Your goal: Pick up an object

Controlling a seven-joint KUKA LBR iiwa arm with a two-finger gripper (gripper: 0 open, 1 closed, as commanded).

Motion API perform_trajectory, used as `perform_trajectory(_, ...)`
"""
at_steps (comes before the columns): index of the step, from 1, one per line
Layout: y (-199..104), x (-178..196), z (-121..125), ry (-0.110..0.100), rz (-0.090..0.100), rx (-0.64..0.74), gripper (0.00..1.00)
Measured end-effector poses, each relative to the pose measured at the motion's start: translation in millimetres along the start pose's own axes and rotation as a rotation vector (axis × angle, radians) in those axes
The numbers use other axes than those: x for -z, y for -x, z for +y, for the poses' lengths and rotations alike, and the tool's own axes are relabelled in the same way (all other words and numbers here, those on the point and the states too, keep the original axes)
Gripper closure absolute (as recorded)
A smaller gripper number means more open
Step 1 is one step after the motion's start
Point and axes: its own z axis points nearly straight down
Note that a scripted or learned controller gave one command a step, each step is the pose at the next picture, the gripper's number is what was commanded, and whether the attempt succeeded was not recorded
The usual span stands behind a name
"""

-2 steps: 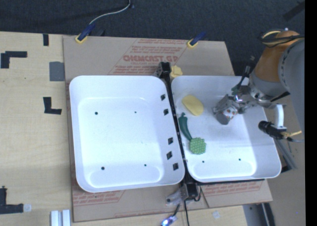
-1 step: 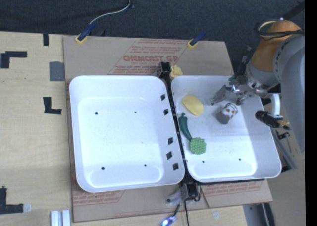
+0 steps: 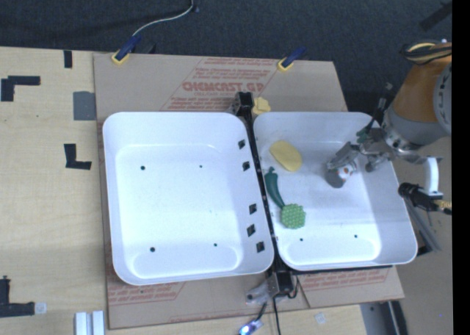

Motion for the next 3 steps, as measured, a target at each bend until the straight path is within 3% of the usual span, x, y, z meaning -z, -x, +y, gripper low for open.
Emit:
perform_trajectory(1,-44.1,-43.6,-19.6,0.0,0.001,0.004,0.0)
perform_trajectory(2,-23.8,-40.9,24.8,0.005,0.0,0.004,0.0)
perform_trajectory(3,-0.8,-37.2,31.8,0.003,0.001,0.002,0.0)
